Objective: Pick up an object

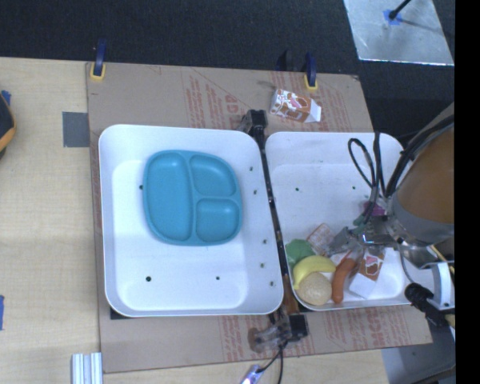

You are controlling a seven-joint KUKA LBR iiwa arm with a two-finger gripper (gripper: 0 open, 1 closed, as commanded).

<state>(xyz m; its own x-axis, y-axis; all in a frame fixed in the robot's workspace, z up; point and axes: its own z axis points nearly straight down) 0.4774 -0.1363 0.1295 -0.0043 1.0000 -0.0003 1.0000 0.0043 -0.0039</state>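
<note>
Where the right bin (328, 174) crowds its clutter into the near corner, the things I could lift lie in a heap: a yellow lemon-like piece (314, 269), a pale round one (314, 290) just in front of it, a green piece (297, 249) touching the dividing wall, and an orange-red sausage (343, 276) leaning slantwise against the yellow one. A small crinkled packet (319, 236) and a red-and-white sachet (373, 266) sit just beside them, on a white slip of paper (360, 288). My gripper (362, 238) is down low over this heap, right above the sausage's upper end, but I cannot tell how my jaws stand, nor whether anything sits between them. My grey wrist with its orange band (428, 184) comes in from the right, cables (368, 162) looping over the bin's bare floor. The left bin (120, 214) carries a blue divided plate (194, 198). Beyond both bins, another sachet (295, 106) lies on the cardboard sheet (184, 94).
</note>
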